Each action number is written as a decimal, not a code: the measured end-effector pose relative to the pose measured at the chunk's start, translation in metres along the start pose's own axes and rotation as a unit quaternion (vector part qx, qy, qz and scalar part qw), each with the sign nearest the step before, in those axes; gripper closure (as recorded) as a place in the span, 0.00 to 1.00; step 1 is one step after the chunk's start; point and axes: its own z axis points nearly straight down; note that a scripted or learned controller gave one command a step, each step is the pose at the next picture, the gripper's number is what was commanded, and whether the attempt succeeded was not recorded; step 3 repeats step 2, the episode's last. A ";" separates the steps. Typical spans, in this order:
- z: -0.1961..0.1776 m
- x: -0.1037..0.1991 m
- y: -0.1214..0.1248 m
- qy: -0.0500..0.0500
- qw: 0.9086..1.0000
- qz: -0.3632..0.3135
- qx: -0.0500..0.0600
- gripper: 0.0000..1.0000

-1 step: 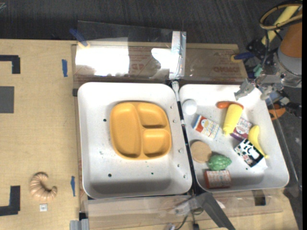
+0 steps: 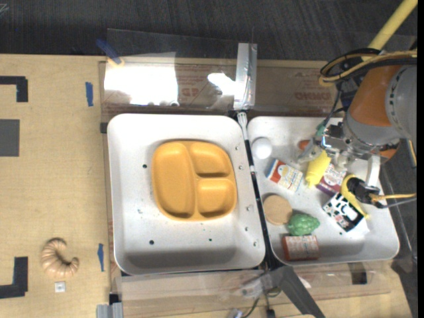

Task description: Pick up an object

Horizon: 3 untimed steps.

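Note:
The right bin (image 2: 384, 244) holds several small objects. Among them are a yellow bottle (image 2: 317, 168), a small white carton (image 2: 285, 175), a purple packet (image 2: 330, 181), a black-and-white box (image 2: 342, 210), a round tan disc (image 2: 277, 209), a green lump (image 2: 303, 223), a red can (image 2: 301, 246) and a white ball (image 2: 262, 149). My gripper (image 2: 358, 167) hangs over the upper right of this bin, just right of the yellow bottle and above the black-and-white box. Its fingers stand apart with nothing between them.
The left bin (image 2: 126, 177) carries an orange divided plate (image 2: 193, 178). A tan croissant-shaped toy (image 2: 59, 257) lies on the bench at the lower left. Cables (image 2: 344, 61) loop above the arm at the upper right.

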 end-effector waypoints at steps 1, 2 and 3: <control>-0.014 0.000 0.003 0.000 1.000 0.000 -0.006 1.00; -0.115 0.039 0.003 0.002 1.000 0.022 0.003 1.00; -0.115 0.039 0.003 0.002 1.000 0.022 0.003 1.00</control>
